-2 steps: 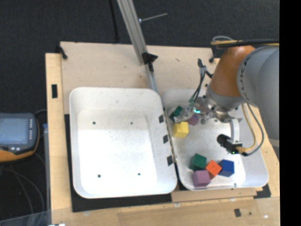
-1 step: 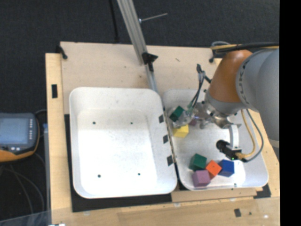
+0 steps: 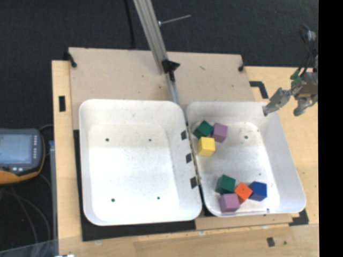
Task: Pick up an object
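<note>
The right bin (image 3: 244, 157) holds several small cubes. Near its far left corner a green cube (image 3: 203, 128), a purple cube (image 3: 220, 131) and a yellow cube (image 3: 206, 146) sit close together. At the near edge lie another green cube (image 3: 225, 184), an orange cube (image 3: 243, 191), a blue cube (image 3: 258, 190) and a second purple cube (image 3: 229, 202). My gripper (image 3: 286, 105) hangs over the bin's far right corner, well away from all the cubes. It is open, with nothing between its fingers.
The left bin (image 3: 134, 159) lies beside the right one. A slanted metal pole (image 3: 153, 31) rises behind the bins. A handheld device with a screen (image 3: 19, 154) rests off the bench at the far left.
</note>
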Motion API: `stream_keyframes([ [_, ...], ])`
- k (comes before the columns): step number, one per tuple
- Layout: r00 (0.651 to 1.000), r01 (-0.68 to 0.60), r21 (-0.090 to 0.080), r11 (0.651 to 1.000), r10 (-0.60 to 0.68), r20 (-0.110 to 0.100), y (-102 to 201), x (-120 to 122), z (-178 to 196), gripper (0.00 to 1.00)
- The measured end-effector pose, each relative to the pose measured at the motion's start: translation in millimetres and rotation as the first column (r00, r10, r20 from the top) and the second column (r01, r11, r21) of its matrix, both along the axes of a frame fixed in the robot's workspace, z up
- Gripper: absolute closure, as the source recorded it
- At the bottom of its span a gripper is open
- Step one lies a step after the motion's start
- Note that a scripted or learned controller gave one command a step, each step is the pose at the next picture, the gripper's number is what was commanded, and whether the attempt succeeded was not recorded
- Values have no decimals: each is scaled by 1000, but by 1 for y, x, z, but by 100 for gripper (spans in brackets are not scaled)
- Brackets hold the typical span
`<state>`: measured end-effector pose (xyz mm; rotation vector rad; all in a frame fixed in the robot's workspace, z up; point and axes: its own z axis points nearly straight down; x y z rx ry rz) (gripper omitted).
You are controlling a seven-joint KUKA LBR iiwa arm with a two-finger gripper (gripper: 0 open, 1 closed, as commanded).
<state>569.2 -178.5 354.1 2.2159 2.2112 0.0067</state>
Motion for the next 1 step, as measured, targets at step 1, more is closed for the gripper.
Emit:
stream_keyframes([
  [1,1000,-12,6,1000,12,-7,132,-51,12,0],
])
